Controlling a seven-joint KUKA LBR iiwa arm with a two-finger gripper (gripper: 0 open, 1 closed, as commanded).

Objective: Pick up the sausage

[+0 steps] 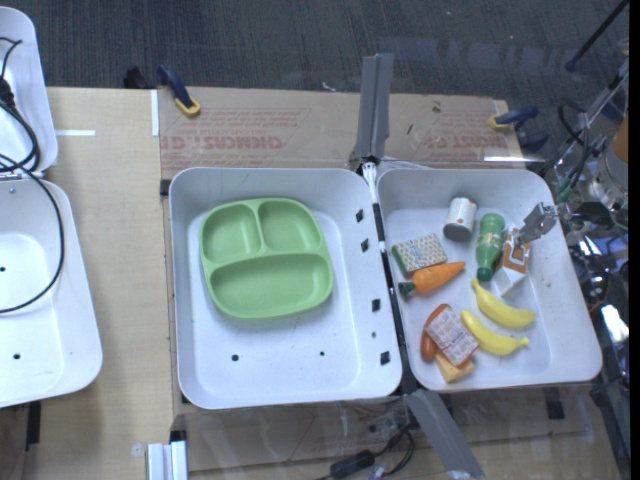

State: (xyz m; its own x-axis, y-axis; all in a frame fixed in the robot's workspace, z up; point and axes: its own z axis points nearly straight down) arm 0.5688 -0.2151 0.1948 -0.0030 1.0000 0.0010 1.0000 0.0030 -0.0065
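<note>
Camera view puts your pincer at the right bin's far right edge; whether it is spread or pressed together you cannot tell. The sausage lies well to its lower left, near the front wall, half under a cracker pack, apparently running near-to-far.

Red printed lettering runs along a flat sheet of brown cardboard lying behind the two bins, across the upper middle of the frame. The print is seen upside down. The left stretch appears to read "CHEMCUT", though this is uncertain. A second stretch of red print at upper right is too small to read. No other text can be read.
</note>
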